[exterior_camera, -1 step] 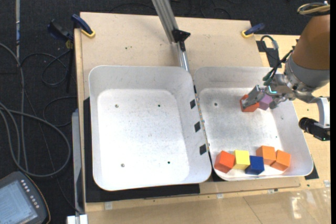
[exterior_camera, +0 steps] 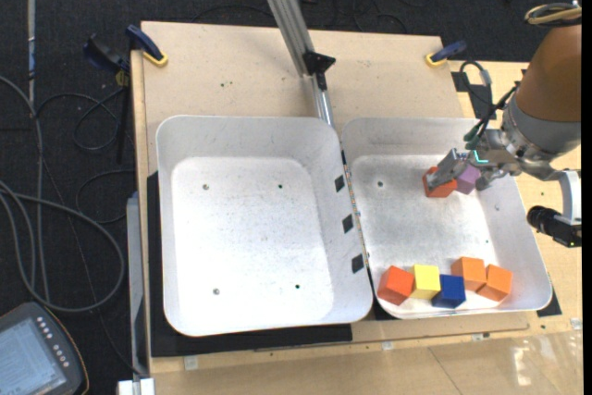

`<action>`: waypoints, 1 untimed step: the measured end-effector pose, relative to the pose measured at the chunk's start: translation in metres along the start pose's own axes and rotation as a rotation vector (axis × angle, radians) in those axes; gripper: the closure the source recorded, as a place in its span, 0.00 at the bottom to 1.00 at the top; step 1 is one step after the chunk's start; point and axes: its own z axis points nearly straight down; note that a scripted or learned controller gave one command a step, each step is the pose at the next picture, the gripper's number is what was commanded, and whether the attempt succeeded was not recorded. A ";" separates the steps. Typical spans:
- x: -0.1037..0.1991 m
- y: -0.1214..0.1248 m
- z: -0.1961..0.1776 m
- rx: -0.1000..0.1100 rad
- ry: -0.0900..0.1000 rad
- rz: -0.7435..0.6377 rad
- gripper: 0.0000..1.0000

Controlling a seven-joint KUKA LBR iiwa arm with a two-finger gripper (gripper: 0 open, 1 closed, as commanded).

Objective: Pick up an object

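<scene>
My gripper (exterior_camera: pixel 452 171) hangs over the upper right part of the right bin (exterior_camera: pixel 398 208), at the end of the grey arm with the orange band. A red-orange block (exterior_camera: pixel 438 187) sits right at its tip on the left side. A purple block (exterior_camera: pixel 469 179) lies against its right side. Whether either block is gripped or just touched is hidden by the gripper body. Along the bin's front edge lie an orange block (exterior_camera: pixel 398 283), a yellow block (exterior_camera: pixel 426 278), a blue block (exterior_camera: pixel 450 291) and two more orange blocks (exterior_camera: pixel 470 270) (exterior_camera: pixel 499 281).
The left bin (exterior_camera: pixel 240 217) stands beside the right one, with black clips (exterior_camera: pixel 349 223) along the shared rim. A metal pole (exterior_camera: pixel 282 0) slants down to the bins' back edge. Clamps (exterior_camera: pixel 146 46) (exterior_camera: pixel 446 53) hold the board's far corners.
</scene>
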 end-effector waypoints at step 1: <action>0.001 -0.001 0.043 0.003 0.000 0.001 0.00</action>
